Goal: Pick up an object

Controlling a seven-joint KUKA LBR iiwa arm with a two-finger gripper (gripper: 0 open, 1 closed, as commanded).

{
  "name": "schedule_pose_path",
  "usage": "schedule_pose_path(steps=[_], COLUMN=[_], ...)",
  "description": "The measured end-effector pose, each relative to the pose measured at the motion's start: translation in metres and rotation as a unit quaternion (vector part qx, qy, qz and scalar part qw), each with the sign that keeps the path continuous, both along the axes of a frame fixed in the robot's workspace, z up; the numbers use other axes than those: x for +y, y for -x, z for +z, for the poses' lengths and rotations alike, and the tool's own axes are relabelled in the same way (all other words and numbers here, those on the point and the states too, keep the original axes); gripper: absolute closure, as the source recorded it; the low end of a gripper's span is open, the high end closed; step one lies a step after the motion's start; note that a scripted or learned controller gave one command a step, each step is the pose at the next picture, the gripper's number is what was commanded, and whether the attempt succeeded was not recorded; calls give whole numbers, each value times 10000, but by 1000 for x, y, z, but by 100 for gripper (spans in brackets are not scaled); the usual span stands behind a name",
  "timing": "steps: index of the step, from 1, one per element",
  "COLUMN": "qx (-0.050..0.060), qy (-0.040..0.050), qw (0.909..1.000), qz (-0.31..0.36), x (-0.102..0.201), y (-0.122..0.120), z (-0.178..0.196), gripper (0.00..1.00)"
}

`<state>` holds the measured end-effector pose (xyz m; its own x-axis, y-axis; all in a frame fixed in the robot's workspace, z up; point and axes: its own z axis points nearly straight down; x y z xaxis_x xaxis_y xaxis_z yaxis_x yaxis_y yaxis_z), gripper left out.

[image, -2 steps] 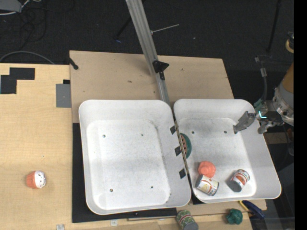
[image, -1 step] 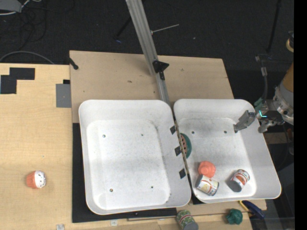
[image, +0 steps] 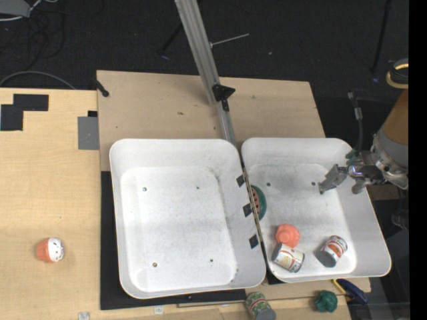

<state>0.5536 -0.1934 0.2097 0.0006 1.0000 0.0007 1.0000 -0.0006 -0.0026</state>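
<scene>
Camera view: the two-finger metal gripper (image: pixel 341 179) hangs over the right white bin (image: pixel 373 209), fingers spread apart, holding nothing. Near that bin's front edge lie a round orange-red object (image: pixel 287 234), a small white labelled can (image: pixel 288 257) and a red-and-white can (image: pixel 331 251). Their label text is too small to read.

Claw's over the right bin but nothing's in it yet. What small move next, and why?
Probably shift the claw toward the near side of the right bin and stop above the striped can. The claw hangs over bare floor, and that can lies apart from the other objects.
</scene>
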Motion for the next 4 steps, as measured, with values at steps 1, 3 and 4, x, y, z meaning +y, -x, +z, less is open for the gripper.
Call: schedule_pose_path(steps=[1, 3, 4], qx=[24, 4, -33], qy=[-10, -4, 11], qw=[10000, 10000, 10000], qz=[1, -16, 7], x=[1, 2, -4], y=[7, 18, 15], z=[-46, -86, -24], gripper=[0, 100, 100])
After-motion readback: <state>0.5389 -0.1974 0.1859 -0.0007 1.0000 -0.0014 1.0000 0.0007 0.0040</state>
